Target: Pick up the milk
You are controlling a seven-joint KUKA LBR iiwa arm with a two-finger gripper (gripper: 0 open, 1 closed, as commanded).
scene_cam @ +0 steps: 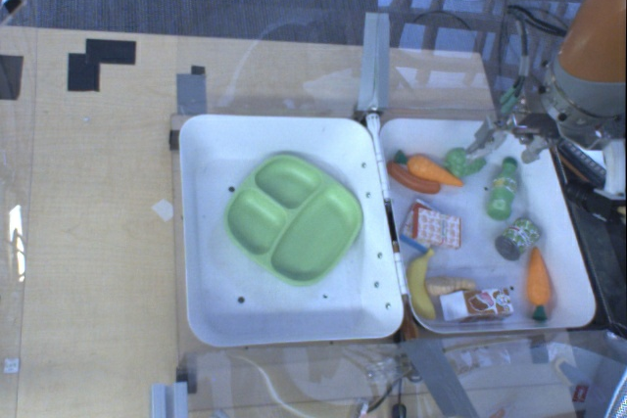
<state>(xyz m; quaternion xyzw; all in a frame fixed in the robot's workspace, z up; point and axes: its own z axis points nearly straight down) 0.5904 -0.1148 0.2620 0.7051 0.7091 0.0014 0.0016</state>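
Camera view, from biggest down: wooden bench (88, 210) carrying two white bins side by side. Left bin (211, 308) holding a green divided plate (294, 218). Right bin (578, 294) crowded with small toy food. Grey arm (598, 64) with orange band reaching in from the right, gripper (507, 132) poised over the right bin's far edge, fingers spread apart with nothing between them. Milk (432, 227), a small red-and-white carton, lying flat near the right bin's middle-left, well apart from the gripper. Banana (419, 281) just below the milk, snack pack (478, 303) beside it at the near wall. Two carrots (431, 170) (537, 281), green bottle (503, 189) under the gripper, can (516, 239), green blob (460, 161).
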